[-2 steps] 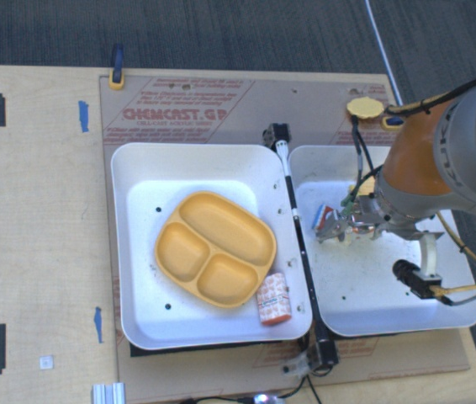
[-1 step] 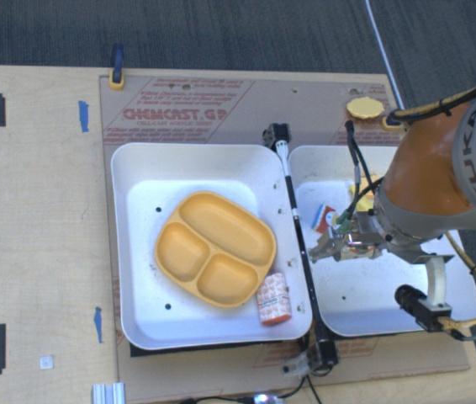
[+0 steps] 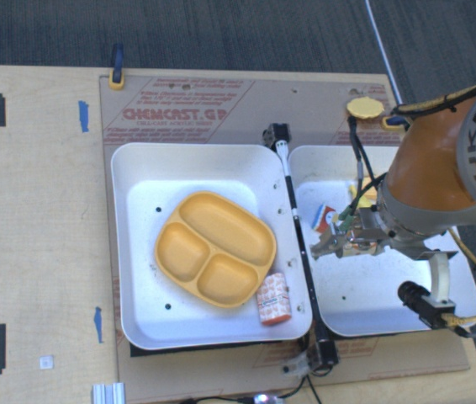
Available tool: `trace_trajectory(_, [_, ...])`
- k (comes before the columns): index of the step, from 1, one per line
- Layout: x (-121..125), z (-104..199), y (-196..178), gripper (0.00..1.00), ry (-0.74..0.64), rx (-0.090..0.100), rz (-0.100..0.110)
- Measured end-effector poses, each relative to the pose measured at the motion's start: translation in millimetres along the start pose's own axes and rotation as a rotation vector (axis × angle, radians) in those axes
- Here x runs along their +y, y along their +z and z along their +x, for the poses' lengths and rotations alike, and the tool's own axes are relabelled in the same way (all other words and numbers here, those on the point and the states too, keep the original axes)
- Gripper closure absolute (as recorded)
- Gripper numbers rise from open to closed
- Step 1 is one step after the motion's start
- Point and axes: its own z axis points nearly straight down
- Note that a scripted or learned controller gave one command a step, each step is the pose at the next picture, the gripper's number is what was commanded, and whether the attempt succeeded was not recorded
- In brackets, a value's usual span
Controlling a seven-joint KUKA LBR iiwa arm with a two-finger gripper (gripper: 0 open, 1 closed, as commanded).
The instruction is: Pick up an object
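A yellow three-compartment plate [image 3: 214,248] lies in the left bin [image 3: 129,225]. A small red-and-white packet [image 3: 273,299] rests by that bin's front right corner, just off the plate. In the right bin [image 3: 372,310] a small colourful item [image 3: 328,218] with red, blue and green lies near the left wall, and a bit of yellow [image 3: 364,194] shows beside the arm. My gripper [image 3: 329,247] hangs low over the right bin's left part, just in front of the colourful item. The arm's grey and orange body covers the bin's right half.
A black divider bar [image 3: 293,217] runs between the two bins. A black fitting [image 3: 423,303] with cables sticks out by the right bin's front right. A yellow disc [image 3: 365,108] sits on the board behind the right bin.
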Motion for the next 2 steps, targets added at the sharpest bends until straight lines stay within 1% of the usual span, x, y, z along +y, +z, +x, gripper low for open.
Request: trace_trajectory(2, [3, 1, -20, 1.0, -0.003, -0.002, -0.008])
